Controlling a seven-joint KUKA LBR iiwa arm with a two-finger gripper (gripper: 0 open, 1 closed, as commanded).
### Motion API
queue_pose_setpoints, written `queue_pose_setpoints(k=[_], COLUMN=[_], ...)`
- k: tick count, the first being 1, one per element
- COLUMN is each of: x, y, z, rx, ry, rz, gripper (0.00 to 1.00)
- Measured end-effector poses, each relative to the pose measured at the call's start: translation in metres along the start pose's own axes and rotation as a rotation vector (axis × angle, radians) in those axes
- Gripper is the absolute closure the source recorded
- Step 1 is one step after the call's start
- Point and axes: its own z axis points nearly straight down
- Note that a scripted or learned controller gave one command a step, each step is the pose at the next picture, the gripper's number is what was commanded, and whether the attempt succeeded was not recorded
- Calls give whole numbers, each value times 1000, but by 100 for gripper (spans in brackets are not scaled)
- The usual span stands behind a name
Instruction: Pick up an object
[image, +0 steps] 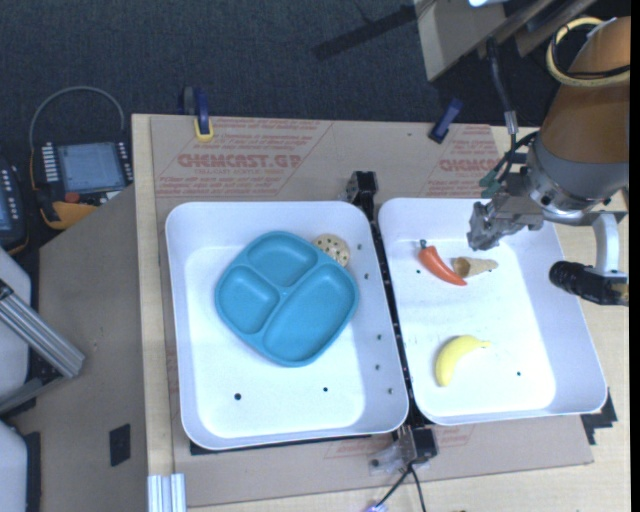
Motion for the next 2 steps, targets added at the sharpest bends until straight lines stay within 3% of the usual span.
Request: queue_pose_setpoints(k=[2], x=[94], y=[25], z=[17], rx=[0], ry=[1], rz=[0], gripper=[100])
